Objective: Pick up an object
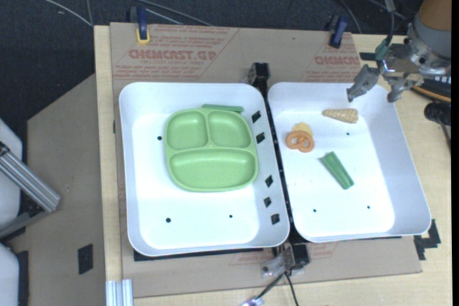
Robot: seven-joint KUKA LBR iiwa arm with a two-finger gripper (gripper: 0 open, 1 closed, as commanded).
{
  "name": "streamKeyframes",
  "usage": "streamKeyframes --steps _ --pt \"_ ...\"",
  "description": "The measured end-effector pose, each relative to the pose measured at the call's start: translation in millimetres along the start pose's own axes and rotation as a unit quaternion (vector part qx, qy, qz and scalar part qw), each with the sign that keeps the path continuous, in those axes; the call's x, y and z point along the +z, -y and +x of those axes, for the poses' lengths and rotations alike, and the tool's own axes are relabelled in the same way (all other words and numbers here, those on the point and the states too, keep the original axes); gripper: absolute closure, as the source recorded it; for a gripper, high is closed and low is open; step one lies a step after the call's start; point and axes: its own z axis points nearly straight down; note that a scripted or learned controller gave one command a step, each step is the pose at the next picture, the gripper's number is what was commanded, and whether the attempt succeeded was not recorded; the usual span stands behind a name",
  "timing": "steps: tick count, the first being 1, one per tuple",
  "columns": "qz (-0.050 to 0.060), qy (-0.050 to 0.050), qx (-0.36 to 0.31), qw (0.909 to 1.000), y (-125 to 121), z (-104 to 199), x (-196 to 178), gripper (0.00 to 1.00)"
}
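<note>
Two shallow white bins sit side by side on the tabletop (68, 175), their near rims closest to the camera: the left bin (143, 218) and the right bin (391, 215). One thing lies in the left bin, a light green divided plate (211, 150) with three compartments, two small ones at the far side and one wide one at the near side; a thin green strip (224, 108) shows just past its far edge, touching or tucked under it. Three things lie in the right bin, all apart from one another: one orange pretzel-shaped toy (300, 139) near the bin's left wall, one tan cone (341, 115) further back toward the far wall, and one green stick-shaped piece (336, 170) lying at a slant near the middle of the bin. Above the far right corner of that bin hangs the gripper (381, 87), reaching in from the right; its two fingers (361, 84) are spread apart with nothing between them, the left one just beyond the cone. Two clamps, one blue and yellow (143, 24) and one blue (338, 30), grip the cardboard sheet (215, 50) behind the bins.
</note>
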Motion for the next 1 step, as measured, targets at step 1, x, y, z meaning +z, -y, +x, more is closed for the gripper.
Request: streamKeyframes --steps 1 --pt "-0.007 0.001 -0.001 1.0000 -2.0 0.4 -7.9 0.00"
